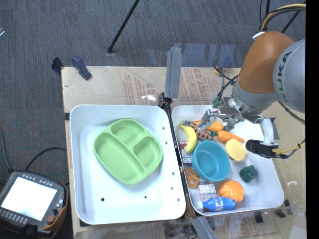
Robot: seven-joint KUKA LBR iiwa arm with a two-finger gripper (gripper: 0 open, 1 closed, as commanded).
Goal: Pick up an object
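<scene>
The arm reached in from three o'clock, and its gripper (215,117) hung low over the twelve o'clock part of the right bin (273,189), just above a heap of small toys. From this slanted view it could not be told whether the fingers were released or clenched, and nothing was seen between them. Right below and beside them lay a small brown pretzel-like piece (203,132), a banana (189,137) at nine o'clock of it, and a carrot (230,136) at four o'clock. The blue bowl (212,160) stood in the middle of the bin, touching the banana's end. The left bin (84,203) carried a green divided plate (128,150). The step seemed to be the approach and descent on one toy. The next move would need a careful lowering on one single object, because the things lay very close together.
</scene>
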